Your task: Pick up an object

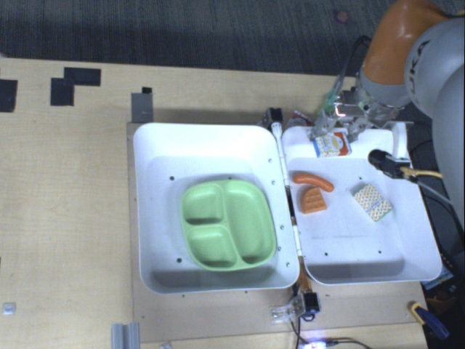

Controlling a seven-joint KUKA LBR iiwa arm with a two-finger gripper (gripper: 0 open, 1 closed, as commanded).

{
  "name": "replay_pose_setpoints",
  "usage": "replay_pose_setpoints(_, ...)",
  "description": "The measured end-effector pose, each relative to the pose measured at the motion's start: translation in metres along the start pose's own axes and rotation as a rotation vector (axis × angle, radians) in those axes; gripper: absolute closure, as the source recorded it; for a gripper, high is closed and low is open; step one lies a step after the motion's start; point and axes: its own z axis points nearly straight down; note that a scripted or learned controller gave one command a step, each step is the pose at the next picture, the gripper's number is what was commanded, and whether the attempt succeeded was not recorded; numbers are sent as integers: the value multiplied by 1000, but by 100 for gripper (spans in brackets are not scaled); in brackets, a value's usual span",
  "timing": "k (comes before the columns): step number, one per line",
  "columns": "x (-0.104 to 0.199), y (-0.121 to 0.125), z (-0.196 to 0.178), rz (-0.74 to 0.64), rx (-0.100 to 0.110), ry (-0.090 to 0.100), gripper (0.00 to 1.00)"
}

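In the right bin, an orange sausage (313,182) lies slantwise just beside an orange wedge (314,200). A patterned sponge block (372,201) lies to their right. A blue-and-white packet (329,145) sits at the far edge.

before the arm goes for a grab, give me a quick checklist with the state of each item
1. Gripper over the right bin: ok, it sits at the bin's far edge.
2. Object under the gripper: ok, a small blue and white packet lies just below it.
3. Packet held off the bin floor: cannot tell.
4. Other targets free: ok, the sausage, orange wedge and patterned block lie apart from the gripper.
5. Left bin contents: ok, the green tray lies flat, away from the arm.
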Motion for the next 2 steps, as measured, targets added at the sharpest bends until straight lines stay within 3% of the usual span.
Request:
replay_pose_setpoints(1,65,-37,-35,1,4,1,100)
replay_pose_setpoints(2,105,-7,-21,1,5,1,100)
